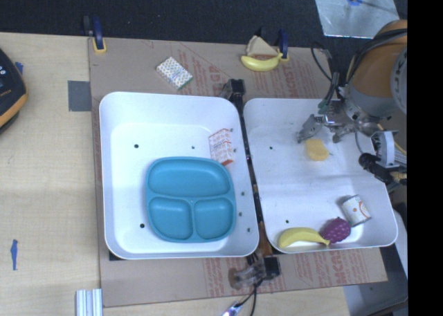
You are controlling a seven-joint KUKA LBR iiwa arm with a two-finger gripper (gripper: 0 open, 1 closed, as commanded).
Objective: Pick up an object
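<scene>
Your nearest target, the small yellow object point(317, 149), lies in the right bin point(277, 183), just below and slightly left of the end effector point(324, 126). The end effector looks spread and empty, so you need only a short descent.

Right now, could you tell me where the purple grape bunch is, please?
The purple grape bunch lies in the right white bin, near its front edge, touching the yellow banana, beside the small white cup.

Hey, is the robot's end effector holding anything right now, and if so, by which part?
Nothing is held. The end effector is open above the right bin, with the small yellow piece lying just below its fingers.
</scene>
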